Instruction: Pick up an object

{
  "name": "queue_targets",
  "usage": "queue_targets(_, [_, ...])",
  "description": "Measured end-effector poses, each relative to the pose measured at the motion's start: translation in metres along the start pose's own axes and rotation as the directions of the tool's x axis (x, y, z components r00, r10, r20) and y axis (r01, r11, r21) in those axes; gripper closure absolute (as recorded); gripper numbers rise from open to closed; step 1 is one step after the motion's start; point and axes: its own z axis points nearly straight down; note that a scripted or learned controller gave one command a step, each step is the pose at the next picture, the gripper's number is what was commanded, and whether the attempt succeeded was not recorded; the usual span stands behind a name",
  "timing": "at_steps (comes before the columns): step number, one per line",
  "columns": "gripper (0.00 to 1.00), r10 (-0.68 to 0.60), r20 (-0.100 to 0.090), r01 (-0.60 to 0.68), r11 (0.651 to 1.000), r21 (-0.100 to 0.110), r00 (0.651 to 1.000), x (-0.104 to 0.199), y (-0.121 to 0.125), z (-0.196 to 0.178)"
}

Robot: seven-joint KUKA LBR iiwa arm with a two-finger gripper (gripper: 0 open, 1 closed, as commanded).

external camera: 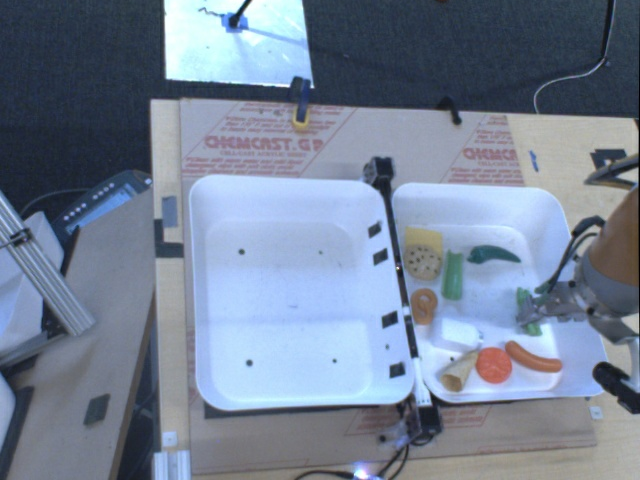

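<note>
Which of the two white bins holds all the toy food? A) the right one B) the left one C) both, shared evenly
A: the cheese wedge, tomato and sausage all lie in the right bin, near the gripper.

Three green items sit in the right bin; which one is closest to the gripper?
The small green piece by the bin's right wall, right at the gripper. The green chilli pepper and green cylinder lie further left.

This is a robotics lab: two white bins [290, 298] sit clamped on a bench [340, 138] over dark carpet, a grey robot arm [610, 278] enters at 3 o'clock, and cables [570, 78] trail at 1 o'clock.
</note>
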Motion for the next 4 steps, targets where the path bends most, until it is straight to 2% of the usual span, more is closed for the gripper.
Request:
queue_targets(1, [1.0,-0.004,-0.012,0.004,1.0,0.018,1.0,0.005,-0.002,-0.055])
queue_targets(2, [1.0,-0.009,-0.019,0.01,1.0,0.026,1.0,0.088,-0.006,0.004])
queue_targets(3, [1.0,-0.011,-0.013,0.011,1.0,0.013,1.0,0.116,0.104,0.005])
queue_targets(4, [1.0,-0.009,-0.014,0.009,1.0,0.003,1.0,0.149,0.125,-0.162])
